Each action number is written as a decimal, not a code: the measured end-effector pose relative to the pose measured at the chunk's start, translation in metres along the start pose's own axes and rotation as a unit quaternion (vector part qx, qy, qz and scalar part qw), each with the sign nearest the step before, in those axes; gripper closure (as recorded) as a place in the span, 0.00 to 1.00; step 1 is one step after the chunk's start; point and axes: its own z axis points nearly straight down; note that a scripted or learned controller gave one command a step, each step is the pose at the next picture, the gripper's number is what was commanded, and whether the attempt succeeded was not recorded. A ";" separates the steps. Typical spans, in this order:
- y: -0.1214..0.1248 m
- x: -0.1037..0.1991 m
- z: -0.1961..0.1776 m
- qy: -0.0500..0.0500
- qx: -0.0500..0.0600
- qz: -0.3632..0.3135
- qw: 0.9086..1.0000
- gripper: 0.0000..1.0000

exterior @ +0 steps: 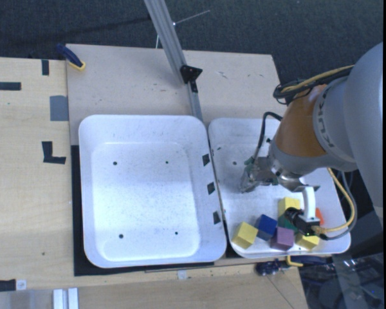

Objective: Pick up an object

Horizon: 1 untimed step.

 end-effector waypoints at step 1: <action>0.001 -0.006 -0.061 -0.001 -0.004 0.001 1.000 1.00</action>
